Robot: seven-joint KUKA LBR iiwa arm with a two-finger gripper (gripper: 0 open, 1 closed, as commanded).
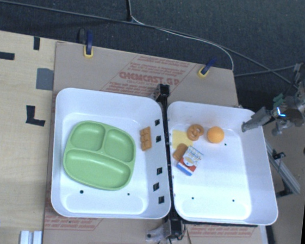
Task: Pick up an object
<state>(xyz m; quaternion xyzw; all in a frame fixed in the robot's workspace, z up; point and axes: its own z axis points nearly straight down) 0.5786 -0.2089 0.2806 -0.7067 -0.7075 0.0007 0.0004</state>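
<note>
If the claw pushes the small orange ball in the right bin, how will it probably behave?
The orange ball looks round and smooth, so it would probably roll away. It lies free on the flat floor of the right bin, so the claw may slip off it.

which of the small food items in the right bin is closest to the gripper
The orange ball; it lies furthest right, towards the gripper, beyond the pretzel and packet.

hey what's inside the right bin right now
Right bin: an orange ball, a brown round piece, a yellow flat piece, a brown block, a small carton. The carton's underside is hidden.

Even, soft overhead light — faint shadows, slight blur, perhaps dimmer at edges.
</note>
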